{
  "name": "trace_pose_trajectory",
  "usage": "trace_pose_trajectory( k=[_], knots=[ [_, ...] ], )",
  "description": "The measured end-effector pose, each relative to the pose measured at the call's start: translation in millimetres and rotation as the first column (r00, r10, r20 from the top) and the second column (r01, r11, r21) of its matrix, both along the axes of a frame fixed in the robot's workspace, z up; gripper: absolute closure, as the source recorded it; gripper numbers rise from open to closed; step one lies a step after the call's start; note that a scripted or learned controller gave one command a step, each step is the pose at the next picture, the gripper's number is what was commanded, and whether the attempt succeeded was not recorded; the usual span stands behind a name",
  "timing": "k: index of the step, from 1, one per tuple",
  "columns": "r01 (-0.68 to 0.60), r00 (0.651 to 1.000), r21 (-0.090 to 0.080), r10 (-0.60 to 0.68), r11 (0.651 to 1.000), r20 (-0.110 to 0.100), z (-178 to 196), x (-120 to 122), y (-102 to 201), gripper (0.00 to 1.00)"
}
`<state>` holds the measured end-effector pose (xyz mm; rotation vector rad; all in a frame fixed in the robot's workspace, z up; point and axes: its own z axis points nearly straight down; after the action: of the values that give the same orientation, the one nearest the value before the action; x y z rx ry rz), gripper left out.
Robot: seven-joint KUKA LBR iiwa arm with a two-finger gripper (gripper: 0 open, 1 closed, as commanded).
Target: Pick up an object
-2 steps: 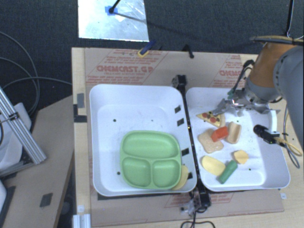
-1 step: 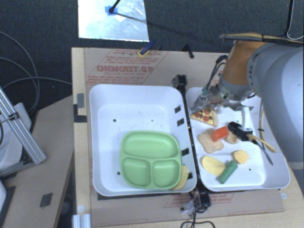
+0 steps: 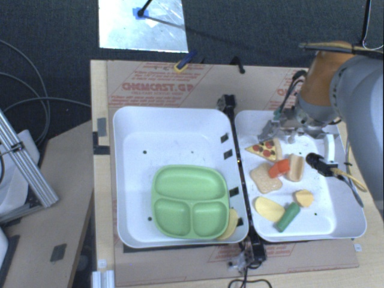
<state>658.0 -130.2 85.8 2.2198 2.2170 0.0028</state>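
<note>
Tool (image 3: 271,129) hovers just above pizza slice (image 3: 264,150) in right bin (image 3: 345,221).

The big grey arm (image 3: 354,95) comes in from the right and bends down. Its orange band sits up high. The end effector (image 3: 277,129) hangs low, pointing left.

Divided plate (image 3: 191,209) in left bin (image 3: 138,131); toy foods (image 3: 281,185) in right bin (image 3: 336,221).
</note>
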Motion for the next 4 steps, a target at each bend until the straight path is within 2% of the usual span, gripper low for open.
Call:
trace_pose_trajectory(
  k=[1,2,3,4],
  knots=[
    [0.000,1.000,-0.002,0.000,1.000,0.002,26.1,11.7,-49.5,0.00],
    [0.002,1.000,0.007,-0.001,1.000,-0.009,-2.7,-80.4,-76.8,0.00],
    [-0.005,1.000,0.000,0.005,1.000,0.003,11.1,-74.4,-76.0,1.00],
    [-0.001,1.000,0.001,0.001,1.000,-0.001,59.1,-103.1,-76.4,1.00]
  ],
)
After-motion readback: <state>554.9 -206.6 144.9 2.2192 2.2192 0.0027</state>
